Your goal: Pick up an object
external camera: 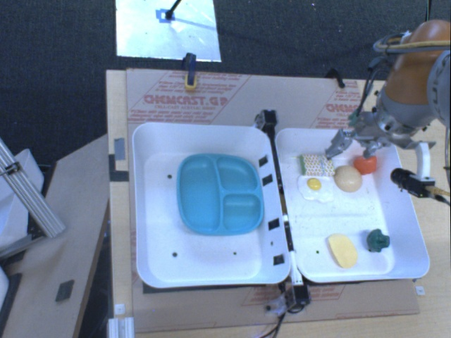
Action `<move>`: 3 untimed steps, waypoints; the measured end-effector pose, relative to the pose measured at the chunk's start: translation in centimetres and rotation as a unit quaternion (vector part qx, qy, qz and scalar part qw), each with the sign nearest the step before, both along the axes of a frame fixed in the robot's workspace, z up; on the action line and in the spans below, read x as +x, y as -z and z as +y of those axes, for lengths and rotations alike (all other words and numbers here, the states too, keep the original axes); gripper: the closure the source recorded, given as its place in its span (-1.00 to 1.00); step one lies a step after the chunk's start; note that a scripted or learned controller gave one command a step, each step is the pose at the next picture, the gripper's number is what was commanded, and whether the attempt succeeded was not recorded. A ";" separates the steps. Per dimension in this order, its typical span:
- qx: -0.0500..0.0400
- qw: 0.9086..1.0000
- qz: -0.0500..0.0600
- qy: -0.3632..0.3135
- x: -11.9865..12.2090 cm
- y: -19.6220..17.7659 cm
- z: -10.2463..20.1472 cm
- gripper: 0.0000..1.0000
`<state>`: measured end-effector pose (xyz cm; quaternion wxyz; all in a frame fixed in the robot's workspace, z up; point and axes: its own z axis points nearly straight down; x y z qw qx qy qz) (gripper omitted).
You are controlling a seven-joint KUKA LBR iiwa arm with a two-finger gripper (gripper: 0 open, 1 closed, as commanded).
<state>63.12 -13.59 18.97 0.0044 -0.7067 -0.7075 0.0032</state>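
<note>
Objects in right bin point(409, 224): five; left bin point(151, 189): one blue tray point(218, 193).

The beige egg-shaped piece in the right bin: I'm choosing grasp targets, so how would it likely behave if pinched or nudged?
The beige egg-shaped piece looks rounded and smooth, so it may roll when nudged and could slip from the fingers. It seems rigid. The orange piece and fried-egg toy sit close, so a push probably disturbs them.

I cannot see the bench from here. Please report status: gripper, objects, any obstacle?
Gripper above right bin, far end, holding nothing visible. Beige egg and orange piece just below it. Fried egg and checkered piece crowd alongside.
</note>
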 end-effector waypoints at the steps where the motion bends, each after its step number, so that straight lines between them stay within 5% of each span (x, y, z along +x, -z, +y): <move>1: -0.001 1.000 -0.006 -0.001 0.3 -0.7 0.0 -1.00; 3: -0.001 1.000 -0.005 0.000 0.8 8.8 -1.2 -1.00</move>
